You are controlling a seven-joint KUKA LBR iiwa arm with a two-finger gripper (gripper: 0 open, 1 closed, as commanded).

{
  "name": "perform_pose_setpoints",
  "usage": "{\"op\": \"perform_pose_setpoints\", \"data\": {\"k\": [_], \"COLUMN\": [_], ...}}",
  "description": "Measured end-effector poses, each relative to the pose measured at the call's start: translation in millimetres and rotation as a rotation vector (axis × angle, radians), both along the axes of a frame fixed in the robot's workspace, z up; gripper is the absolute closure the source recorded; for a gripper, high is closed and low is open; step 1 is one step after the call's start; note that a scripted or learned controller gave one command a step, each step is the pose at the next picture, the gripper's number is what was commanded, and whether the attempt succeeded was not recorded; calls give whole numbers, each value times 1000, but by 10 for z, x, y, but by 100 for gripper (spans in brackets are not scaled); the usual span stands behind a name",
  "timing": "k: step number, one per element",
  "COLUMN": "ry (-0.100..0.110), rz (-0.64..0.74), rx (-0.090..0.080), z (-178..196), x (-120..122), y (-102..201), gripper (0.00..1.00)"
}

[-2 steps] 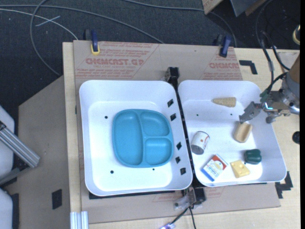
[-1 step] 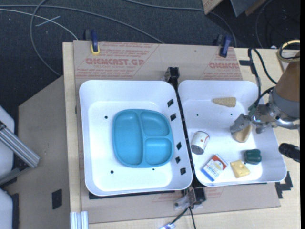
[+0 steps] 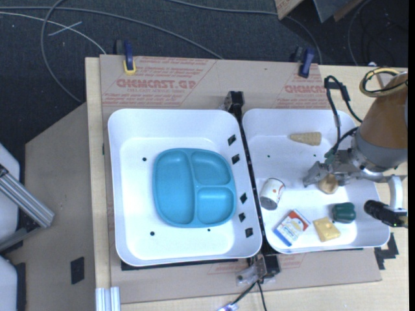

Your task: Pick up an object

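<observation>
the gripper (image 3: 324,177) is low in the right bin (image 3: 279,125), its fingers around a tan lump (image 3: 329,185); whether they grip it i cannot tell. a wedge (image 3: 305,138) lies at 11 o'clock, a cup (image 3: 272,192) at 9, a green block (image 3: 343,212) at 5. a blue plate (image 3: 193,187) sits in the left bin (image 3: 130,141).

Red lettering reading "CHEMCAST GP" runs across the tan board (image 3: 194,76) at upper left of the frame, above the left bin. A second red imprint of the same kind sits on the board at upper right, partly readable as "CHEMCAST". Smaller red lines beside both are too fine to read.
</observation>
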State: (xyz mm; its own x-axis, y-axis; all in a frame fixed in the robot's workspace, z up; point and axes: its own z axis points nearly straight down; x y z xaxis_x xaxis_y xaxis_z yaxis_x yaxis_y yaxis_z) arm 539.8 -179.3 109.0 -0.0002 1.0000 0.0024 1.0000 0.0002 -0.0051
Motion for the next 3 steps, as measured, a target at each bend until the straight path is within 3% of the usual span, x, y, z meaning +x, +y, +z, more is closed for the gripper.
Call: {"op": "perform_pose_setpoints", "data": {"k": [1,2,3], "ry": [-6,-13,-10], "rz": [0,1,1], "rx": [-1,-5,-4], "z": [142,767,1115], "x": [14,93,106], "y": [-2,-34,-36], "gripper": [100,100,100]}}
